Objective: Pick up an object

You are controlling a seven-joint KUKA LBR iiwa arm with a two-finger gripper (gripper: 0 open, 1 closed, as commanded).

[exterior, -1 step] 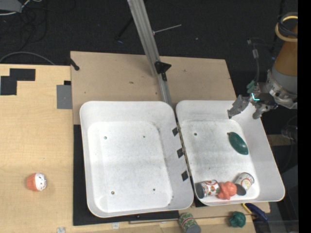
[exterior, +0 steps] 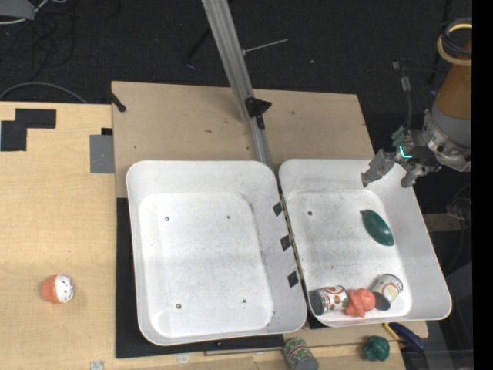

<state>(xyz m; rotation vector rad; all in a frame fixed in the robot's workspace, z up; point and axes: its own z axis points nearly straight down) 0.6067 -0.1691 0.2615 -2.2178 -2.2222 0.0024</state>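
The right bin (exterior: 331,183) holds a dark green oval object (exterior: 377,227) near its right side. Along its front edge lie a small red-and-white can (exterior: 330,299), an orange-red lumpy toy (exterior: 360,302) and a second small can (exterior: 387,290). My gripper (exterior: 394,170) hangs over the bin's back right corner, above and behind the green object. Its two fingers (exterior: 375,168) are spread apart with nothing between them.
The left bin (exterior: 146,183) sits beside the right one. A metal rail (exterior: 235,60) slants across the bench behind the bins. Outside the bins lie an orange-and-white ball (exterior: 58,289) at far left, a can (exterior: 296,352) and a green object (exterior: 377,348) at the front.
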